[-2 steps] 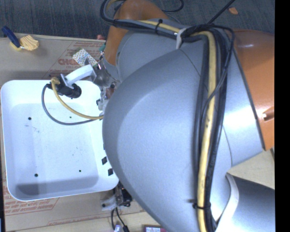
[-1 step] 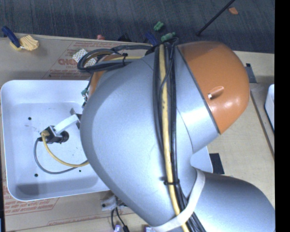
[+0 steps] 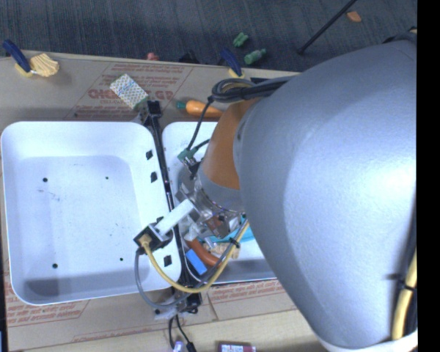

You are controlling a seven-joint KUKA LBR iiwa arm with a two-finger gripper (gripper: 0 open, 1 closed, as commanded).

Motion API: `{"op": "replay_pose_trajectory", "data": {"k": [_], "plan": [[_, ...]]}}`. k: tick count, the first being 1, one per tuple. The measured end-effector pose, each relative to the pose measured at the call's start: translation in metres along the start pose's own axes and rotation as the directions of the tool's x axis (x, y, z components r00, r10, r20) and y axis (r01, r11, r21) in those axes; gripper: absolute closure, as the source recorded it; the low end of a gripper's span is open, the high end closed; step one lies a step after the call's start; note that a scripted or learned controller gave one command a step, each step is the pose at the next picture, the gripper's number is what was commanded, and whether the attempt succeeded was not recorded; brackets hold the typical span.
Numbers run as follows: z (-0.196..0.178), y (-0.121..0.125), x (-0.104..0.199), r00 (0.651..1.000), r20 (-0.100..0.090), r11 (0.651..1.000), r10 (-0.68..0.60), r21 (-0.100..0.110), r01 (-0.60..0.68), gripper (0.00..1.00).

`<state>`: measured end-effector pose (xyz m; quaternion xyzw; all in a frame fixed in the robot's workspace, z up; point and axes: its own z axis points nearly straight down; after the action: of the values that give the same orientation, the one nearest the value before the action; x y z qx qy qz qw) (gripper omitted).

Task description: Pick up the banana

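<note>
My grey arm with its orange band [image 3: 221,160] reaches down into the right bin [image 3: 177,132] and hides most of it. The gripper [image 3: 204,229] sits low in that bin's near left part, among small objects. Just below it lie an orange piece [image 3: 198,257] and a blue piece [image 3: 196,267]. A thin yellow curve [image 3: 239,233] shows at the gripper's right; I cannot tell whether it is the banana or a cable. A yellow cable [image 3: 158,264] loops from the wrist over the bins' near rim.
The left bin [image 3: 73,196] lies beside the arm, its floor white with a few dark specks. On the cardboard behind the bins are an orange carrot-like object [image 3: 200,108], a patterned card [image 3: 128,89] and a yellow item with a blue clamp [image 3: 38,65].
</note>
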<state>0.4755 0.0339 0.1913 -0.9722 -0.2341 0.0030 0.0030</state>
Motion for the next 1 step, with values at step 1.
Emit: {"op": "replay_pose_trajectory", "data": {"k": [1], "plan": [[0.0002, -0.0479, 0.0437, 0.965, -0.002, 0.965, 0.262, -0.003, -0.262, 1.00]]}}
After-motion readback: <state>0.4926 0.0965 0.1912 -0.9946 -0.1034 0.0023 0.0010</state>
